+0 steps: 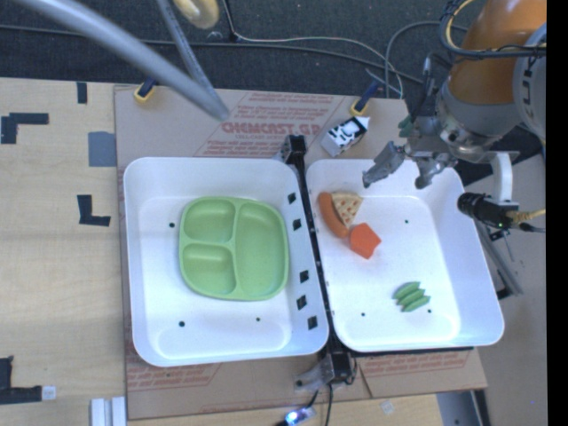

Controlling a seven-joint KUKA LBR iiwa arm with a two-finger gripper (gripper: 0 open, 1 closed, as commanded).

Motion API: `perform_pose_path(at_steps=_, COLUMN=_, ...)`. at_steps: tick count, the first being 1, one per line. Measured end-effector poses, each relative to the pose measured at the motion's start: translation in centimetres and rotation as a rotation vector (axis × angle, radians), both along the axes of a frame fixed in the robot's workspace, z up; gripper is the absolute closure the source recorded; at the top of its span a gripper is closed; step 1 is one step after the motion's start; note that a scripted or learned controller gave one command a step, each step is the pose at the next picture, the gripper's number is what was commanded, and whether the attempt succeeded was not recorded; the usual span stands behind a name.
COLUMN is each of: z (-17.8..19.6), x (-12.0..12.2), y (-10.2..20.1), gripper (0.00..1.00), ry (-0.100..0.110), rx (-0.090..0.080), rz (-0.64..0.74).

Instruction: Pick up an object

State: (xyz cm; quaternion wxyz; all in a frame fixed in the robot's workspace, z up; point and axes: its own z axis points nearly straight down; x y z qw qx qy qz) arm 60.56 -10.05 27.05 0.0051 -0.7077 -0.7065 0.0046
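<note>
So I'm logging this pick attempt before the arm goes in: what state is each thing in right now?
gripper: open, above the right bin's far edge, holding nothing
green divided plate: flat in the left bin, nothing on it
orange block: lying in the right bin
cheese wedge: lying beside the block
green pea pod: lying apart, nearer the front

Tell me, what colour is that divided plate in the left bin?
Light green plate, seen in the camera view.

- wooden bench top (53,264) with black tape marks (89,209) stuck on the left side
- cardboard sheet (266,118) with red print, lying flat on it
- dark carpet-ish floor (302,25) behind, black cables (355,47) trailing over it
</note>
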Motion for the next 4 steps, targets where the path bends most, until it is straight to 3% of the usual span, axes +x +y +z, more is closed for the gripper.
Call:
perform_pose_path(at_steps=1, z=0.7, x=0.2, y=0.0, gripper=0.0, ry=-0.012, rx=-0.001, rz=0.003)
perform_pose_path(at_steps=4, z=-16.0, x=-1.2, y=-0.2, gripper=0.0, ry=-0.007, rx=-0.001, rz=0.002)
